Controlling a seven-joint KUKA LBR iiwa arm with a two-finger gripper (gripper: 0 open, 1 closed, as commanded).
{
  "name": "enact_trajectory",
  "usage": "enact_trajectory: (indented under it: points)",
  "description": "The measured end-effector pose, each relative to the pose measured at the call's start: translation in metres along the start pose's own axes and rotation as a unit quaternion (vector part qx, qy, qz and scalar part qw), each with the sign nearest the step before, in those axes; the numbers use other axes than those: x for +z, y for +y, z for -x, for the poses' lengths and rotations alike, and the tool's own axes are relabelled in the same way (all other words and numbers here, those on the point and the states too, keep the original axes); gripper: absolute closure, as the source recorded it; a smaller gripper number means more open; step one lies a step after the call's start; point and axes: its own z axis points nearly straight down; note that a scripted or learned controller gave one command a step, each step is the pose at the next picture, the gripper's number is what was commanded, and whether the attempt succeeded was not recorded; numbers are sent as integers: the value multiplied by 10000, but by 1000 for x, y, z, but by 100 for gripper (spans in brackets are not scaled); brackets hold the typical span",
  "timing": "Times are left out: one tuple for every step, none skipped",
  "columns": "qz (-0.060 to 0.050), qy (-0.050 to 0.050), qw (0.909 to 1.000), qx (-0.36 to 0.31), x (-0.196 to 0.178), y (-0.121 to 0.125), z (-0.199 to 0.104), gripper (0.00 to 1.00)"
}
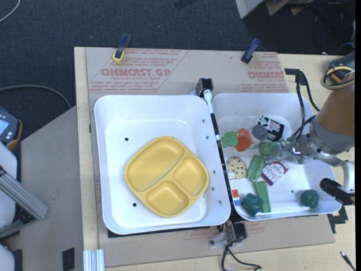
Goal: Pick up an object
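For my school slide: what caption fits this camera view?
Robot gripper reaches into a toy-filled bin beside a yellow tray.

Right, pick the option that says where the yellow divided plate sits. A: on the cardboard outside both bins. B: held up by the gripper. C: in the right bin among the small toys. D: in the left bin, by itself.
D: the yellow divided plate lies flat on the floor of the left bin, while the small toys, such as the cookie, lie in the right bin.
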Motion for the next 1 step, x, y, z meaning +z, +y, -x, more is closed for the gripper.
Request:
enact_trajectory:
  points:
    - [73,-34,10000,-1,-13,3,1,100]
